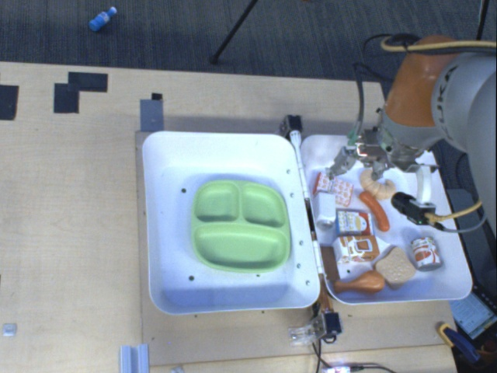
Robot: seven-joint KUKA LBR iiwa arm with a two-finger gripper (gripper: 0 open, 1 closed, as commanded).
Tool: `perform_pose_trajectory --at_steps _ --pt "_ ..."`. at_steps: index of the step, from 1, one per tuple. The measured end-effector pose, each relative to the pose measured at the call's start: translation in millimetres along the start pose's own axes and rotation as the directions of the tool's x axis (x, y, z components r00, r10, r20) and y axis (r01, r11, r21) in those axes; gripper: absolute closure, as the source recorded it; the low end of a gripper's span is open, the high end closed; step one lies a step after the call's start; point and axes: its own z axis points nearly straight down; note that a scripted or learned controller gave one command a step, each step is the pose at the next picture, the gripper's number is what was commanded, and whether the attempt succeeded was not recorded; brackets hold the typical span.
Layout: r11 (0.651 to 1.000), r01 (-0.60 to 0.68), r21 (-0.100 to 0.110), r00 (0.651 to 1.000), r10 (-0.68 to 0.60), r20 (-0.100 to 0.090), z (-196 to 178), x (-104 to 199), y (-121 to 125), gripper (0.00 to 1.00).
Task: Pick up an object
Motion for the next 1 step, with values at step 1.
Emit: perform_pose_trajectory --at_steps 1 --pt "1.000 -0.003 -0.011 1.000 0.003 0.003 47.9 -36.9 -27.4 0.00"
